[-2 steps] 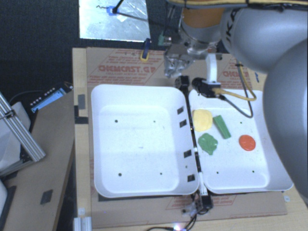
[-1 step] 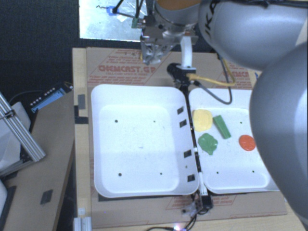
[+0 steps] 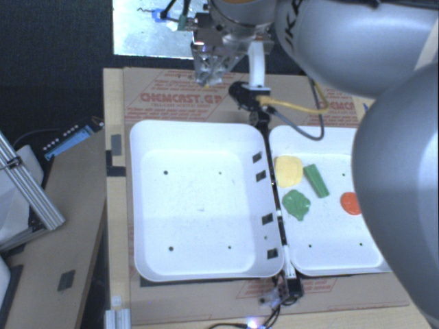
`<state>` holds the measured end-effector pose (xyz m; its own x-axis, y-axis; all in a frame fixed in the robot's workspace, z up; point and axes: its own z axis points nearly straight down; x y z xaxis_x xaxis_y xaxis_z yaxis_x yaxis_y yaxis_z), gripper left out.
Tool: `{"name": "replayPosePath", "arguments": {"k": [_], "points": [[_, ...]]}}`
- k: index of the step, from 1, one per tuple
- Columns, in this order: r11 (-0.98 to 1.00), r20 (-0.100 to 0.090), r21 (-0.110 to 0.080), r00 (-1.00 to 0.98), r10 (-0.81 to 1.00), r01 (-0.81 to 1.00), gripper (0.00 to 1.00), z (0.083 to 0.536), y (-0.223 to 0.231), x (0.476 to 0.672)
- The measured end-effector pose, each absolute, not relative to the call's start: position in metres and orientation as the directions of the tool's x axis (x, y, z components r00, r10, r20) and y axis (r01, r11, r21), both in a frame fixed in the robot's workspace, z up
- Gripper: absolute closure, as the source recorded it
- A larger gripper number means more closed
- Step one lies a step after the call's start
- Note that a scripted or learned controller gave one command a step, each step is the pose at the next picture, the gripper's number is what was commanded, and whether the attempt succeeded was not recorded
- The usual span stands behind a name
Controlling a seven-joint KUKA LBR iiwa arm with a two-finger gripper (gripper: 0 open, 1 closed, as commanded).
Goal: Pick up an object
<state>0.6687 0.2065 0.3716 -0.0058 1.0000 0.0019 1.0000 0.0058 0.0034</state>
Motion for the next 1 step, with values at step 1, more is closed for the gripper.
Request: {"name": "replayPosePath", "arguments": {"k": [1], "points": [[0.006, 0.002, 0.004, -0.006, 1.0, 1.0, 1.0, 0.3981, 0.2162, 0.6687]]}}
